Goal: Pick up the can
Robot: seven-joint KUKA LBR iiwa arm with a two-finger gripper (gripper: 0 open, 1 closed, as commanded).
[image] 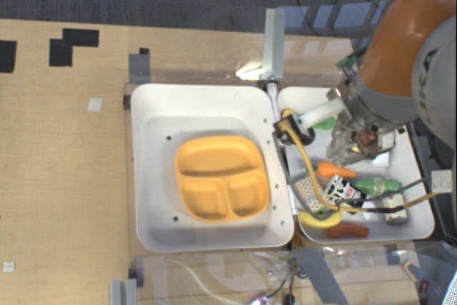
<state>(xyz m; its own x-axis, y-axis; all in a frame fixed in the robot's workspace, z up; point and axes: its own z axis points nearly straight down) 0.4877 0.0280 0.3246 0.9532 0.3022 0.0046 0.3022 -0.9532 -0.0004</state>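
**Arm Working Over the Right Bin, Can Not Yet Lifted**

Dark carpet is lying beyond the bench, far side. The gripper point(351, 146) is hanging low in the right bin point(423, 225); whether it is spread or pinching, I cannot tell. A small can point(394, 216), as best I judge, is lying near the bin's near-right corner, beside a green bottle point(376, 186). A yellow tray point(219, 178) is sitting in the left bin point(143, 175). Grasp and lift are remaining.

can point(368, 138) | brownish end, pale side | right bin point(421, 225), middle
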